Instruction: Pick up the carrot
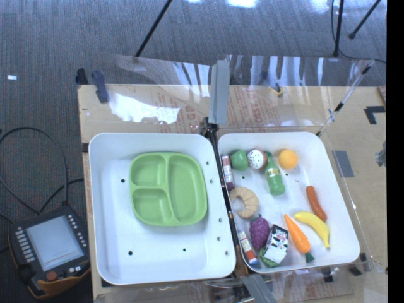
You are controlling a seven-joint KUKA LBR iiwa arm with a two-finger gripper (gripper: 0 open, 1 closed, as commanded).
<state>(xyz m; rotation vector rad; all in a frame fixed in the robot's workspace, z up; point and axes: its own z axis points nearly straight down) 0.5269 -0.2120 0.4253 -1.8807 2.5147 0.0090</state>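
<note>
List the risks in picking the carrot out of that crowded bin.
1. The carrot lies tight beside the banana, so a grasp may catch or push the banana instead.
2. The small carton and the grapes crowd its other side, leaving little room to come down around it.
3. The red sausage close by has a similar shape and colour, so it could be picked by mistake.

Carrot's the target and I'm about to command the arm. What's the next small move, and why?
Probably bring the arm in from the right to hover over the carrot in the right bin, aligned with its slanted length. It lies flat, orange, green tip toward the bin's near edge, squeezed between the banana and the small carton, so a careful centred approach looks wise.
</note>
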